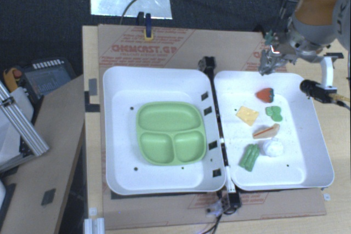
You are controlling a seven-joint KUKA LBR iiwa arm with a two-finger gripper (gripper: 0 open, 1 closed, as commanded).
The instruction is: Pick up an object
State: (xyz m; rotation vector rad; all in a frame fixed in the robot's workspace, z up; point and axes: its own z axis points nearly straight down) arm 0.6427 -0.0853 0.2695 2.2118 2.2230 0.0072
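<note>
The right bin holds several toy foods: a red strawberry-like piece, a yellow cheese wedge, a small green piece, a hot dog, a white ball-like piece and a green pickle-like piece. My gripper hangs above the far edge of the right bin, up and slightly behind the red piece, apart from it. Nothing shows between its tips.
The left bin holds a green three-compartment plate. A black divider strip runs between the bins. Cardboard lies under both bins, with a yellow clamp at its far edge.
</note>
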